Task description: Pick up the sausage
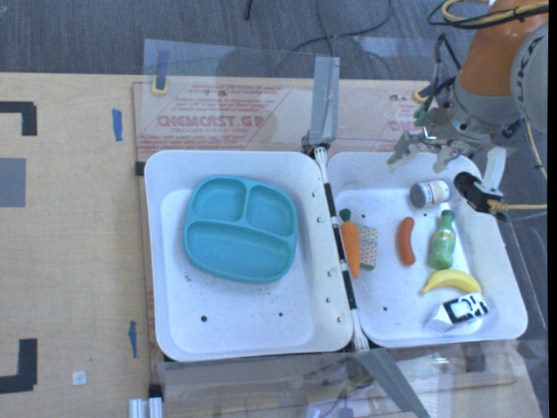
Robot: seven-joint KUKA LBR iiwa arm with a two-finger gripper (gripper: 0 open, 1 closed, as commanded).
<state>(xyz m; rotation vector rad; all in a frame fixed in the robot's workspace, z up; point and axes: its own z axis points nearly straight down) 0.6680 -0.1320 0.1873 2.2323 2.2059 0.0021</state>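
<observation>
Sausage [406, 240] between carrot [350, 247], bottle [442, 241]

red sausage [406, 240] lies in the right bin [513, 290], between carrot [350, 246] and green bottle [443, 240]

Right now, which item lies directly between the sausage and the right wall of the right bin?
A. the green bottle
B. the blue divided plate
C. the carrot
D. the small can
A. The green bottle stands just right of the sausage, apart from it; the carrot lies to the sausage's left, the small can sits above it, and the blue divided plate is in the left bin.
</observation>
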